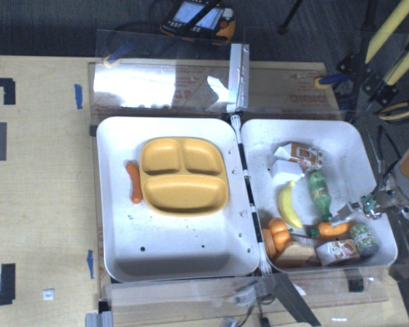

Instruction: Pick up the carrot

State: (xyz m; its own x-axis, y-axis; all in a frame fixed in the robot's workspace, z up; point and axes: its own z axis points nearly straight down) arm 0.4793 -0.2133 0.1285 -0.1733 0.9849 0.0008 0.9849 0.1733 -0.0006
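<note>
Carrot (333, 229) lies in the right bin (368, 155), low down, between the green bottle (320, 192) and a small can (363, 240). Our pincer (372, 206) hovers just to its right; we cannot tell its state. We should descend across the carrot's width, clear of the can. We count one banana (288, 206), one yellow tray (184, 174) and two bins.

A yellow tray (184, 176) is sitting in the left bin (116, 203), with a sausage (134, 182) lying just beside its left edge. In the right bin (347, 142), a banana (289, 206), green bottle (320, 192), carton (304, 155), orange (279, 237), bread (297, 253) and can (363, 240) are lying close together.
</note>
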